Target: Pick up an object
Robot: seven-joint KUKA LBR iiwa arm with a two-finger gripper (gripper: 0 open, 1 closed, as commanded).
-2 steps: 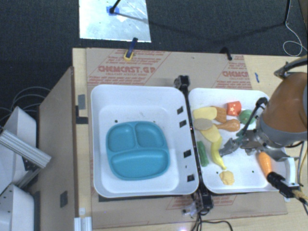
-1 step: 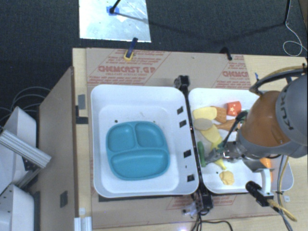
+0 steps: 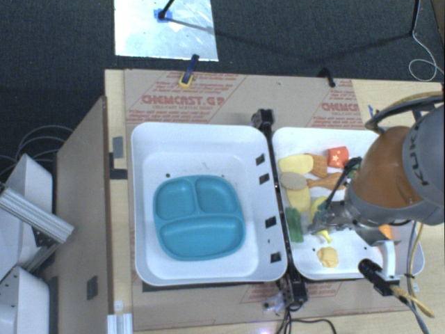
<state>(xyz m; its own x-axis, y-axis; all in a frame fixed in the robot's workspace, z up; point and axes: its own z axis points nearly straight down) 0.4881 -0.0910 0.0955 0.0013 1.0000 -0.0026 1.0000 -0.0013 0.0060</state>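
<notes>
dark carpet, a cardboard-topped surface, bright overhead light.

the floor (image 3: 55, 40) is dark, speckled carpet, crossed by a thin black cable (image 3: 334, 44) at top right and a loose white cord (image 3: 425, 61) by the right edge. a shiny silver sheet (image 3: 167, 19) lies on it at top. the surface (image 3: 229, 96) wears brown cardboard with red printed lettering, a blue-and-yellow clamp (image 3: 188, 72) on its far edge. pale wooden panelling (image 3: 80, 207) flanks it at left, beside a metal rail (image 3: 31, 214) and cables.

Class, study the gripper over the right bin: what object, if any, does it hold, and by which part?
It cannot be told. The gripper is low among the small items in the right bin, near a green piece, but nothing shows clearly between its fingers.
</notes>
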